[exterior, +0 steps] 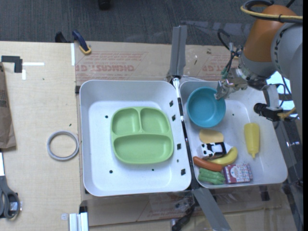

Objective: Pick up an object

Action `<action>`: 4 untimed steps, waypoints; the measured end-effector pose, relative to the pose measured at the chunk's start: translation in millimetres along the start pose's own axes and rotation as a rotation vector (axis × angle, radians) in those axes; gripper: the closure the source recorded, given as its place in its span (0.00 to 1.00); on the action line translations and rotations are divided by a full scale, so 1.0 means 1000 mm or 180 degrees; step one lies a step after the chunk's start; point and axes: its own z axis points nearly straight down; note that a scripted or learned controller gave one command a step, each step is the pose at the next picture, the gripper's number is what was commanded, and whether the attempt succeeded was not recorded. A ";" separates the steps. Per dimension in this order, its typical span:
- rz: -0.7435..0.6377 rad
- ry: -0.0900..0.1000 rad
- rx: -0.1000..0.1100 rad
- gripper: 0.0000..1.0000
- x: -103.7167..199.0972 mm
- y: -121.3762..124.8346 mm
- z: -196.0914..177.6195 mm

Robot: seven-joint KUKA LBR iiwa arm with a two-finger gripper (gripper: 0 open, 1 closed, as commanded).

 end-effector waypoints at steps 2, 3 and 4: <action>0.0424 -0.0001 0.0001 0.00 -0.037 -0.011 -0.035; -0.0085 -0.0003 -0.0016 0.00 0.027 0.005 0.060; -0.0985 -0.0006 -0.0019 0.00 0.029 -0.065 0.059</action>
